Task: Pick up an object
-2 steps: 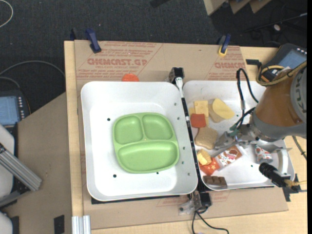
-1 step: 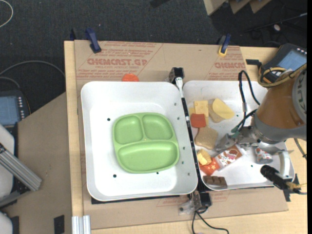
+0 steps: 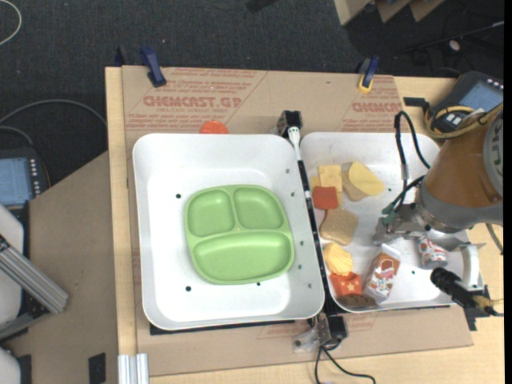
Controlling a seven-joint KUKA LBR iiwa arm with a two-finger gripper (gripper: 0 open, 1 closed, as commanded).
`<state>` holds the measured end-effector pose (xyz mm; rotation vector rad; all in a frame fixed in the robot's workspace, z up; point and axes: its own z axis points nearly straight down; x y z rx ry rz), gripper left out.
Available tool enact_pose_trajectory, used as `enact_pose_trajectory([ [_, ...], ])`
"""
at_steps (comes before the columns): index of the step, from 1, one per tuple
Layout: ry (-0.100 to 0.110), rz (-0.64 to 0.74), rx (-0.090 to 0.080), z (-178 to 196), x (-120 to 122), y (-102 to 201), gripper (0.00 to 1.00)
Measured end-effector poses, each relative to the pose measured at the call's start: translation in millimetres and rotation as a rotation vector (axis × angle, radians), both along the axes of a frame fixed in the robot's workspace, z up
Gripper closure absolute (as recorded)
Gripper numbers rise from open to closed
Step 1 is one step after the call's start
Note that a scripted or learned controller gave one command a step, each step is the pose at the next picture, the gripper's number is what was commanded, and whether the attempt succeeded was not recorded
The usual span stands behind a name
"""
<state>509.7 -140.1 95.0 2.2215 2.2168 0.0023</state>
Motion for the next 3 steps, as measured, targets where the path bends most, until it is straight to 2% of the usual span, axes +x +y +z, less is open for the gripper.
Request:
enact_pose_trajectory([
  [1,0.001,0.0,0.0,-1,0,0,0.0],
  [2,0.009,0.0,0.004,-11,-33,1,0.0],
  [3,0.0,0.0,0.0,0,-30,1,1.0],
])
